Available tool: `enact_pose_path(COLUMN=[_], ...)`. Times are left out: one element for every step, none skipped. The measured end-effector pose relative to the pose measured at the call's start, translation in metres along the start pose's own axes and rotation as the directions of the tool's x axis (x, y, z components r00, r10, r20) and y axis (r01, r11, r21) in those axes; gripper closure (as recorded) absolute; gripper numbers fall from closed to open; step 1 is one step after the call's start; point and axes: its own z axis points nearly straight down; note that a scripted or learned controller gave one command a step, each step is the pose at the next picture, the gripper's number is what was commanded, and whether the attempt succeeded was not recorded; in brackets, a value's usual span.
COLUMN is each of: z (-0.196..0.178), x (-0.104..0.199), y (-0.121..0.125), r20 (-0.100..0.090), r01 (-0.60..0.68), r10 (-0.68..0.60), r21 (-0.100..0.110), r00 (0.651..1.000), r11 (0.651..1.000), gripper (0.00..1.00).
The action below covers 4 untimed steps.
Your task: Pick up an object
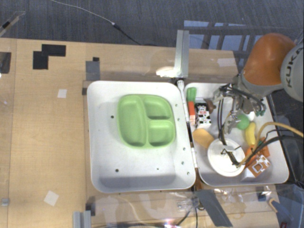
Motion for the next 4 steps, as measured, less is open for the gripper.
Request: enact_pose_path(z=[0.004,-0.01,-0.173,-0.022], x=[-0.018,-0.024,-0.02,0.013], y=[0.011,0.01,-0.038,-0.061], r20=[-0.039,-0.01,-0.002,-0.008], r01=[-0.087,-0.089,-0.133,0.192], r10=[0.087,0.089,0.133,-0.192], r21=[-0.003,0.002,0.0,-0.006], r00=[0.995,0.996,0.991,0.981], r11=[0.996,0.996,0.991,0.981], gripper=[0.0,1.0,1.0,1.0])
